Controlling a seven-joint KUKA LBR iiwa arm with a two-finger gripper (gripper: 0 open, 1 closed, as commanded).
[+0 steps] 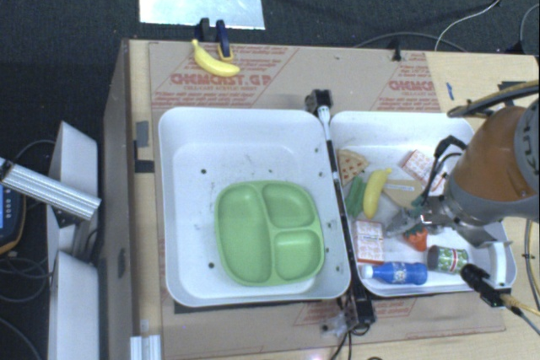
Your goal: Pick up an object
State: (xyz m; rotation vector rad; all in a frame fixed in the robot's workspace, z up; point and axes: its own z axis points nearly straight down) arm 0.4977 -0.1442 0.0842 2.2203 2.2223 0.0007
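The right bin holds several small objects. A yellow banana lies beside a green item, and a tan wedge sits above them. A red-and-white packet lies near the divider, with a blue bottle along the front wall. A small bottle with a green label is beside it, and a red-orange piece sits just above. My gripper hangs low over the bin's middle, right above the red-orange piece. I see nothing held in it.
A green divided plate lies in the left bin. A second banana rests on the cardboard behind the bins. A patterned white packet lies at the right bin's back. The grey and orange arm covers the bin's right side.
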